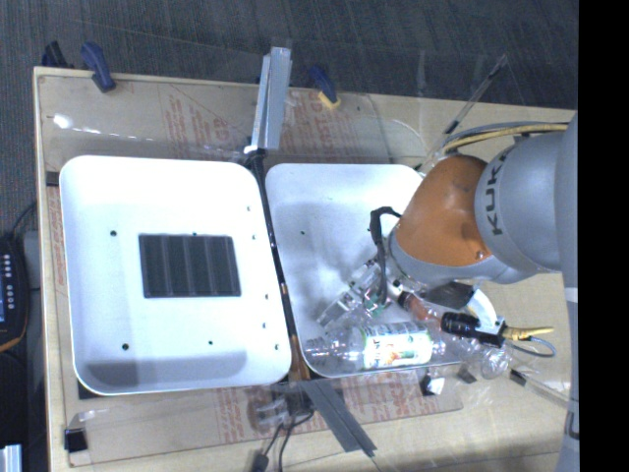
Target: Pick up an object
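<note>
Jaws low in right bin (314,205), near its front wall, at the end of arm (521,214) reaching in from the right. Released or clenched: cannot tell, too much glare and clear plastic around the tip. No held thing discernible.

Just below jaws: bottle (385,348), clear, lying on its side along the bin's front wall, white label with green and orange print. Close to jaws, but touching or apart not readable. More shiny clear bits just left of the tip, too blurred to name.

Orange band (442,229) above the wrist, hanging over the bin's right half and hiding the floor beneath.

Left bin (98,205) alongside, rim to rim with right bin. Dark ribbed slab (190,265) flat at its middle, well apart from jaws.

Counter (147,126) pale, under both bins. Blue clamp (98,67) at its back left corner.

Step, by judgement: at the grasp itself, low among the clutter, lift not yet begun. Likely target the bottle, nearest thing to hand.

Next move calls for: jaws set across the bottle's narrow width, closing firm without crushing thin plastic, then a straight lift clear of the front wall. Risk: smooth round body rolling aside or slipping out on the way up.
</note>
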Robot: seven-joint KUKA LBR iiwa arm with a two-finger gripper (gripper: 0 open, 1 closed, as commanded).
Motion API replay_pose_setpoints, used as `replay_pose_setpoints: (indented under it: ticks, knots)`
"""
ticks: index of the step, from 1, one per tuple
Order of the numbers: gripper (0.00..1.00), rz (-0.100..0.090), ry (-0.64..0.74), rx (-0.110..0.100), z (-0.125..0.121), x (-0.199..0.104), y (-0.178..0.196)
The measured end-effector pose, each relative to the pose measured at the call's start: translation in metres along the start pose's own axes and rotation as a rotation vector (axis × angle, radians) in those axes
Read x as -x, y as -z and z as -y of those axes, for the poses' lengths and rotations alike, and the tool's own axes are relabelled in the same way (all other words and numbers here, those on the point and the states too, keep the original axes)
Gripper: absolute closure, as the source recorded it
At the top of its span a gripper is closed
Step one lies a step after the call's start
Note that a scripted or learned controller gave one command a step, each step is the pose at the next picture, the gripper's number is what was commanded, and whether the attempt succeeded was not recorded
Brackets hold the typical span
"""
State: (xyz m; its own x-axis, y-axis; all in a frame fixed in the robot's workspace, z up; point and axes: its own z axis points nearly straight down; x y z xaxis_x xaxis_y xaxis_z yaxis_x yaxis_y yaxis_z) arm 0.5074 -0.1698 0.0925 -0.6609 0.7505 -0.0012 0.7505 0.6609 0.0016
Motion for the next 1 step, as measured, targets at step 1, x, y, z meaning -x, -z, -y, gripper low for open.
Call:
replay_pose_setpoints:
  ticks: [1]
  knots:
    - [1.0, 0.002, 0.004, 0.001, -0.0007, 0.0012, 0.0105]
